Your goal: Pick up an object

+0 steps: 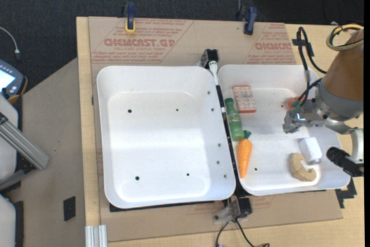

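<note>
The objects to pick from all lie in the right bin (272, 185), in the right half of the frame. Along its left wall a toy carrot (244, 156) lies lengthwise, orange body toward the lower frame and green top upward, just below a green bottle (233, 120) that also hugs that wall. Up and to the right of the bottle sits a small box with red print (244, 98). Toward the bin's lower right rests a tan curved piece (302, 168), shaped like a bit of bread or pastry, with a small white block (310, 148) touching or just above it. A small red and green item (293, 103) peeks out at the right, partly hidden by the arm.

The gripper (296, 121) hangs over the right part of this bin, close above the white block and tan piece; whether it is clenched or released cannot be told, and nothing is seen grasped in it. The orange-banded arm (347, 75) covers the bin's upper right corner.

The left bin (110, 142) fills the frame's centre-left. Two blue clamps (129, 14) pin the brown board (173, 37) at the top.
</note>
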Robot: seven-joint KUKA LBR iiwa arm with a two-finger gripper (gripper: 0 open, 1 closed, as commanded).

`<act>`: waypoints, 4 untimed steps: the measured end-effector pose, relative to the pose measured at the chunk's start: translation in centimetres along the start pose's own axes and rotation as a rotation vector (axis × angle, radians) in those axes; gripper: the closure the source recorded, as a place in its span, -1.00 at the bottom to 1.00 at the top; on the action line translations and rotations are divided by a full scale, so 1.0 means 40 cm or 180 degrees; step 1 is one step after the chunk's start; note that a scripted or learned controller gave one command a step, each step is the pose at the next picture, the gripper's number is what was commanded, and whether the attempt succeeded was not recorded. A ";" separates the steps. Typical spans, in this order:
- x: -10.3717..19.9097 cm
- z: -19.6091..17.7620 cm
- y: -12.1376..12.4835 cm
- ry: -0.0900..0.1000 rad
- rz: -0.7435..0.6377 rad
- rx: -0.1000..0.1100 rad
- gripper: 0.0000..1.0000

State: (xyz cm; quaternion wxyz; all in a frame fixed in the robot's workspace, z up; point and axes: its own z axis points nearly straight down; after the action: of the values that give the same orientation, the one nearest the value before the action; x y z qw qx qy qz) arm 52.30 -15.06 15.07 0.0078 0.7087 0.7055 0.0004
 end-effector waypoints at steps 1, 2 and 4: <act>-0.001 -0.023 0.001 -0.0004 0.0001 -0.0005 1.00; -0.003 -0.048 0.003 -0.0010 0.0002 -0.0013 1.00; -0.007 -0.095 0.006 -0.0021 0.0002 -0.0025 1.00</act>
State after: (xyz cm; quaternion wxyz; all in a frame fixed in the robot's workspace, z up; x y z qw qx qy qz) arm 52.51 -15.29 18.89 0.0129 0.7089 0.7052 0.0007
